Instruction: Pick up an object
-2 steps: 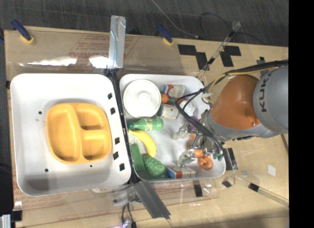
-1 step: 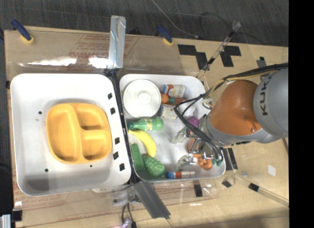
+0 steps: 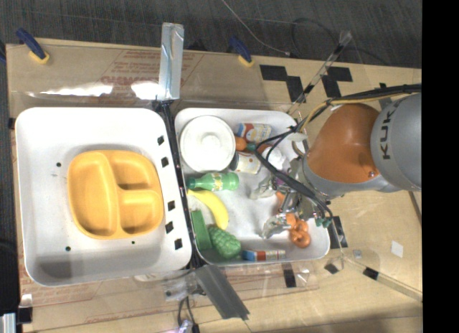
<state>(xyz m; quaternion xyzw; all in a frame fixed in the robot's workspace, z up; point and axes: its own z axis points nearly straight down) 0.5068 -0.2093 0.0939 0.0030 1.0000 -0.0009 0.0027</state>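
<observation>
Your gripper (image 3: 283,220) hangs low in the right bin (image 3: 315,252); the orange toy (image 3: 298,232) lies just right of it. I cannot tell its grip state.

So there's two white bins: the left bin (image 3: 36,181) has just one yellow divided tray (image 3: 115,193) in it. Right bin (image 3: 283,118), next to that tray, holds one white round lid (image 3: 208,142), one green bottle (image 3: 213,181), one banana (image 3: 211,207), one bumpy green toy (image 3: 224,242) and one small orange thing (image 3: 298,232). Couple more bits beside the lid, too jumbled to count.
</observation>
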